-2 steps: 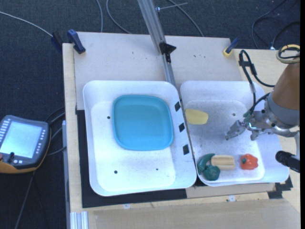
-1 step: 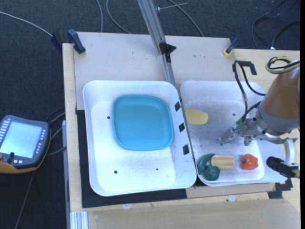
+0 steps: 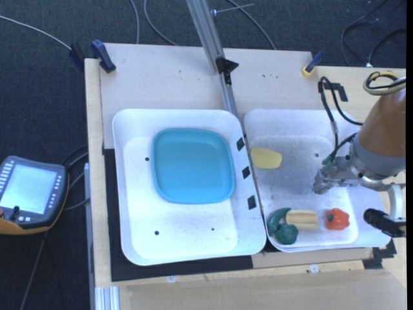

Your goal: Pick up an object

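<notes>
Nothing is picked yet. The gripper (image 3: 322, 181) hovers low at the frame's right; whether its claw is wide or narrow cannot be told. The red pepper (image 3: 336, 219), a likely target, lies just below it in the right bin (image 3: 284, 124).

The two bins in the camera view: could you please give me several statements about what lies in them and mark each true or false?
1. The blue plate lies in the left bin. True.
2. The yellow piece sits in the left bin. False: it lies in the right bin, near the divider.
3. The red pepper lies near the right bin's front edge. True.
4. The green item touches the yellow piece. False: they lie apart; it sits beside the tan block.
</notes>
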Robot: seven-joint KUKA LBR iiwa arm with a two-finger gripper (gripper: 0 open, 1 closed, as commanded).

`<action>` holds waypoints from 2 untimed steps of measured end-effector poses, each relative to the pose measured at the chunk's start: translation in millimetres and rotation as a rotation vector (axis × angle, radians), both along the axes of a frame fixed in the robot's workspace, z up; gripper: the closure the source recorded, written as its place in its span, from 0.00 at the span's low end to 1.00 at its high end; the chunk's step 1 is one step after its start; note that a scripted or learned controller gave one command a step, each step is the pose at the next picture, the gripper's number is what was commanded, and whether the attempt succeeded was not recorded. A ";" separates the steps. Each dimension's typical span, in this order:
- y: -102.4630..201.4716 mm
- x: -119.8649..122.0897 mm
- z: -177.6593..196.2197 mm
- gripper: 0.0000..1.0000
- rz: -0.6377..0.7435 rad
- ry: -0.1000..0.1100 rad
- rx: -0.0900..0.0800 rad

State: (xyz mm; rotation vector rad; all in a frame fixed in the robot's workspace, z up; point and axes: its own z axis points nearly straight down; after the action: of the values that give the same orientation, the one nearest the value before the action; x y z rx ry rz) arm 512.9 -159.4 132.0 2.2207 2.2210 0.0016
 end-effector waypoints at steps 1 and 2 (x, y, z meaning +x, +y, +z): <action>-8.3 -2.5 47.1 1.00 0.000 -0.003 -0.001; -5.4 -10.2 95.2 1.00 0.000 -0.003 -0.001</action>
State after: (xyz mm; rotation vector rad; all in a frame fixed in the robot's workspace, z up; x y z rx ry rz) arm 502.7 -164.7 227.2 2.2183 2.2192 0.0040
